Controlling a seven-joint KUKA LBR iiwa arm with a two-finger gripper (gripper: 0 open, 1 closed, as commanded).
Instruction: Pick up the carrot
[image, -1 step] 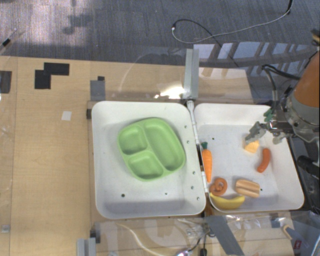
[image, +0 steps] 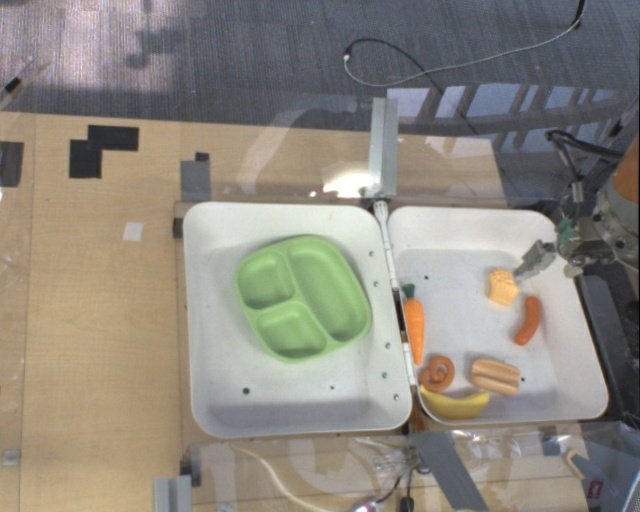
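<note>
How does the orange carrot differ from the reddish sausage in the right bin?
The orange carrot with a green top is bright orange and tapers to a point; the reddish sausage is darker red-orange with rounded ends. The carrot lies against the bin's left wall, pointing straight down the view; the sausage lies near the right side, slightly tilted. The carrot looks longer. Both are elongated toy foods lying flat in the right white bin.

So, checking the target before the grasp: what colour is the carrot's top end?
Green top on an orange body; the carrot shows in the camera view.
</note>
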